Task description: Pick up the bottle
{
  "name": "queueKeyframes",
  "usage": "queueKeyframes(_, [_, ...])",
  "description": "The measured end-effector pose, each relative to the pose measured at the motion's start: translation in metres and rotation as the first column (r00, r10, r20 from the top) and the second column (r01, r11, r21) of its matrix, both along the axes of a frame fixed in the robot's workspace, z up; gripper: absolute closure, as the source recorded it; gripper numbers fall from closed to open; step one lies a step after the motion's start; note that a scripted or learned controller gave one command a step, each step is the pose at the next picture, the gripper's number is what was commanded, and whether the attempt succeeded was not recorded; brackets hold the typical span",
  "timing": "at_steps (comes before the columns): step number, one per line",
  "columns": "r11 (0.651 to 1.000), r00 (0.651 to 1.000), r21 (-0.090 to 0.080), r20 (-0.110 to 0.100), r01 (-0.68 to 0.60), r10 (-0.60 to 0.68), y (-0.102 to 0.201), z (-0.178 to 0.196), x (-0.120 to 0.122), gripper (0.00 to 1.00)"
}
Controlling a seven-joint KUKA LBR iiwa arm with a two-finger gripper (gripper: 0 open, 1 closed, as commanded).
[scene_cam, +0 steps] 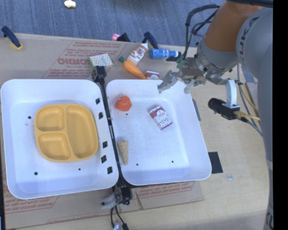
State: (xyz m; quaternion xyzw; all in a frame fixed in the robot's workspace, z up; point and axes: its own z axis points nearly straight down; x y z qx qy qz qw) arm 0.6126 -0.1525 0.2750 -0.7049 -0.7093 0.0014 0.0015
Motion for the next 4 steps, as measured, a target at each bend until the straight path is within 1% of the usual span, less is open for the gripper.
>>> queueKeyframes(1, [0.978, 0.978, 0.002, -0.001, -0.208, 0.208, 0.020, -0.147, -0.034, 0.00])
queueKeyframes(2, [1.000, 1.000, 0.001, -0.001, -0.018, 0.018, 0.040, -0.184, -0.098, 0.00])
queueKeyframes(3, [1.000, 1.000, 0.002, -0.002, -0.023, 0.023, 0.041, -0.174, -0.098, 1.00])
queueKeyframes(4, [0.966, 0.966, 0.001, -0.003, 0.260, -0.260, 0.002, -0.151, -0.137, 1.00])
